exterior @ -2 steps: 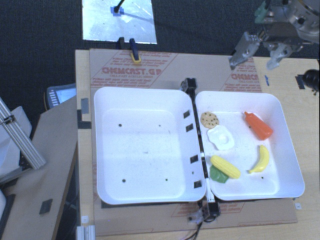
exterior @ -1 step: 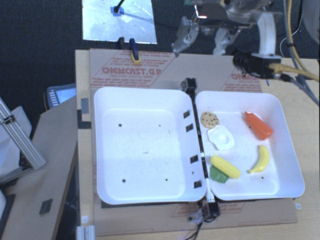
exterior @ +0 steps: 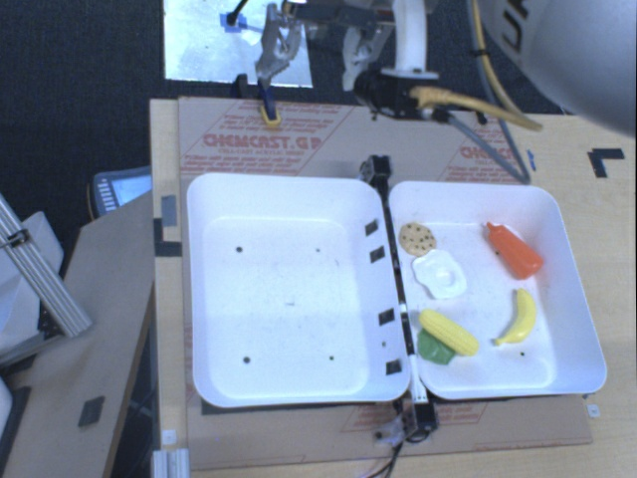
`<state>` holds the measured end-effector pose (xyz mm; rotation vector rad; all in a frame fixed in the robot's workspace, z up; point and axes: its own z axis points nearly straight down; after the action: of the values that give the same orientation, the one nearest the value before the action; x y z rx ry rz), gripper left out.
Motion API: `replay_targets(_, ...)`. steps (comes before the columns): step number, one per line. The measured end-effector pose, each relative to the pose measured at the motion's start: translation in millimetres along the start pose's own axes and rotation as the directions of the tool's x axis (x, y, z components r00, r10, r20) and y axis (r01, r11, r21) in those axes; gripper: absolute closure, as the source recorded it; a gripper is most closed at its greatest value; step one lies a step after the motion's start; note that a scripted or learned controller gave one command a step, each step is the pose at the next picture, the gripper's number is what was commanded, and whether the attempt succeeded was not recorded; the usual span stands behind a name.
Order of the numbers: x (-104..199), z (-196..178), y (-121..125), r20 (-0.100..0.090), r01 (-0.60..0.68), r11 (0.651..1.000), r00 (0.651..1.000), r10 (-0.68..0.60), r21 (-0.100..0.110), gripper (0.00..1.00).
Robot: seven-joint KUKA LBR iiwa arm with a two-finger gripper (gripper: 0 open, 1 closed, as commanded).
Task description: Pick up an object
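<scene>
Two white bins are sitting side by side on a bench (exterior: pixel 169 297) of pale wood, resting on a tan board (exterior: pixel 328 132) printed with red lettering. The left bin (exterior: pixel 214 366) is showing a bare floor with a few small dark dots, and a dark strip with clips is running down the seam where it is meeting the right bin (exterior: pixel 582 357). In the right bin, a cookie (exterior: pixel 417 237) is lying near the seam at the far side, with a fried egg (exterior: pixel 440 274) just beside it toward the near edge. An orange bottle (exterior: pixel 514 250) is lying tilted toward the bin's far right, a banana (exterior: pixel 519 317) is curving below it, and a corn cob (exterior: pixel 448 332) is resting partly over a green piece (exterior: pixel 432 348) near the seam at the near side. The gripper (exterior: pixel 320 60) is hanging above the far edge of the bench, beyond both bins and well apart from every object; its jaws are spread, with nothing between them. The grey arm (exterior: pixel 567 28) is filling the upper right corner. Behind the bench, dark carpet is covering the floor, with a shiny metal plate (exterior: pixel 204 28) lying on it. At left, a lower wooden surface (exterior: pixel 70 386) is carrying an aluminium rail (exterior: pixel 40 277).
</scene>
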<state>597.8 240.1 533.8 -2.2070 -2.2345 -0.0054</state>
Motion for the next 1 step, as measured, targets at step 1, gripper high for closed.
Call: replay_targets(1,-5.1,-12.5,0.2,0.001,-0.005,1.000,1.000,0.005,-0.003,1.00)
